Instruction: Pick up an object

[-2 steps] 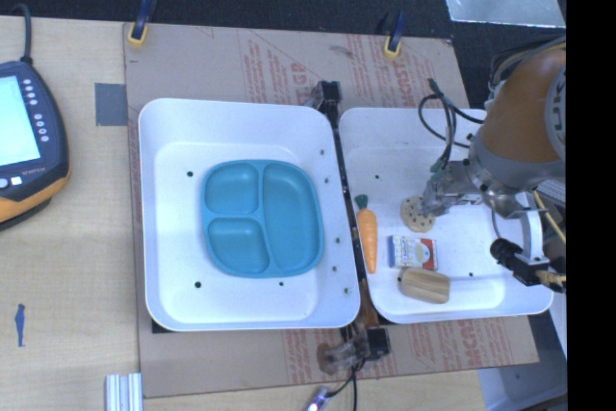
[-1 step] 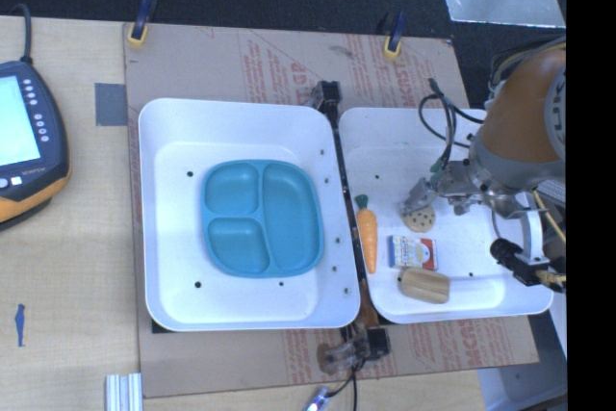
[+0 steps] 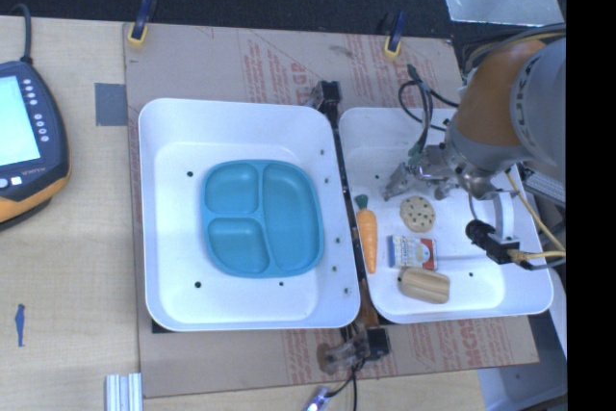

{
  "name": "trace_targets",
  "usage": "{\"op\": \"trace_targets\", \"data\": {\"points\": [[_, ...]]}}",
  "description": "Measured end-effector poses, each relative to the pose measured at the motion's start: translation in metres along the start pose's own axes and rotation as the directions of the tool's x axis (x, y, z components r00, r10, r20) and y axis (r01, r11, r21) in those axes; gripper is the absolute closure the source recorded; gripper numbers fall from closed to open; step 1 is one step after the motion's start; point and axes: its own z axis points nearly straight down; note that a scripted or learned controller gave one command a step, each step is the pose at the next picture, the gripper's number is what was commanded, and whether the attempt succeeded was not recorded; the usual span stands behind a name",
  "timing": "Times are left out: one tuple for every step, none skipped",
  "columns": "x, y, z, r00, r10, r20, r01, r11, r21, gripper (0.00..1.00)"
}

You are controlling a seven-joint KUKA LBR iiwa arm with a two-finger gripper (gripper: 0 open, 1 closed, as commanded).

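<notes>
End effector (image 3: 416, 176): hung over right bin (image 3: 525, 298) at 11 o'clock; fingers' state, cannot tell.
Cookie (image 3: 416, 213): just below it.
Carrot (image 3: 367, 241): at 9 o'clock.
Plate (image 3: 262, 218): left bin (image 3: 168, 207).

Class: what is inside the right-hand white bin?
In the right bin: a carrot, a cookie, a small packet and a tan block. The arm covers the bin's far right part.

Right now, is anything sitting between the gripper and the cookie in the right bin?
Nothing visible. The gripper sits just above the cookie, with bare bin floor between them. The carrot, packet and wooden block lie off to the side or below.
</notes>
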Motion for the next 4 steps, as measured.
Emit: {"op": "trace_targets", "data": {"points": [[-0.015, -0.055, 0.0, 1.0, 0.001, 0.0, -0.001, 1.0, 0.001, 0.0], [0.005, -0.003, 0.0, 1.0, 0.001, -0.001, -0.001, 1.0, 0.0, 0.0], [-0.012, -0.026, 0.0, 1.0, 0.001, 0.0, -0.001, 1.0, 0.001, 0.0], [-0.013, -0.024, -0.013, 1.0, 0.001, 0.001, -0.001, 1.0, -0.002, 1.0]]}}
